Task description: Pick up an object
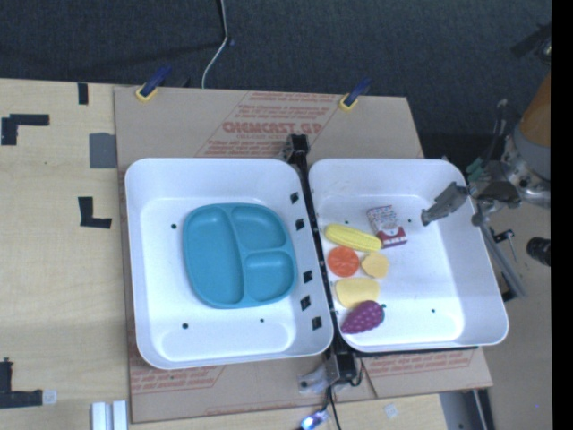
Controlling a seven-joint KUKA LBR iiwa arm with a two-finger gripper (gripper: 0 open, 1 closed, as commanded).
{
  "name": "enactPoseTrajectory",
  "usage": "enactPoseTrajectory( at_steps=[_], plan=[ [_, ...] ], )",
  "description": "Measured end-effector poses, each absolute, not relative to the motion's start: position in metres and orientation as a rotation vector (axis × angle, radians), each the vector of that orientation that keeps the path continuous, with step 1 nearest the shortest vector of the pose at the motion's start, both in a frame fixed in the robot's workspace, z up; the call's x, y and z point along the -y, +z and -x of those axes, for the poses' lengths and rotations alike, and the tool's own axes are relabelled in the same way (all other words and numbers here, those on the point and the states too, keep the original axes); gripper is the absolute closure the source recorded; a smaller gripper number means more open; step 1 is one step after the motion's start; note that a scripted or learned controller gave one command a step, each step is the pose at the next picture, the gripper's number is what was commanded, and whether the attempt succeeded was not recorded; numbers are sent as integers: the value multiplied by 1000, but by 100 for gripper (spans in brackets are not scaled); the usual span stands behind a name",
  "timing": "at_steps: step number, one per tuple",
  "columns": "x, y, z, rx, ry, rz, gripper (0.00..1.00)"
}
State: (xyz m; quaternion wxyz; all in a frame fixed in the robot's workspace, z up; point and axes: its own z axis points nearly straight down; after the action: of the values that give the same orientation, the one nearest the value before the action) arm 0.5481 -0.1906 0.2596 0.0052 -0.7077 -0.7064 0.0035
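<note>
Your gripper [448, 206] hangs over the right edge of the right bin [466, 267], tilted toward the bin's middle, and nothing is between its fingers; if they are open or closed I cannot tell from this slanted view. The things you may pick lie together on the left side of this bin: a small red and white box [386, 223], a yellow corn [353, 237] just beside it, an orange round piece [343, 261], two pale yellow pieces [375, 265] [356, 291], and a purple grape bunch [363, 316] nearest the front wall. They are close to each other, some touching, so I judge a clean grasp on one alone will need care; the box is the nearest to the gripper. The left bin [152, 240] holds a blue divided plate [240, 253] only. Both bins rest on a cardboard sheet [260, 124] over a wooden bench [54, 240], with dark cloth [107, 16] behind.
</note>
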Motion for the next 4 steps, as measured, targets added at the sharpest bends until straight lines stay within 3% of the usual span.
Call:
enactPoseTrajectory(
  at_steps=[1,2,4],
  plan=[
    [190,264,-550,2221,4,2218,0],
    [184,209,-541,2217,7,2215,0],
    [183,90,-547,2219,2,2220,0]
  ],
)
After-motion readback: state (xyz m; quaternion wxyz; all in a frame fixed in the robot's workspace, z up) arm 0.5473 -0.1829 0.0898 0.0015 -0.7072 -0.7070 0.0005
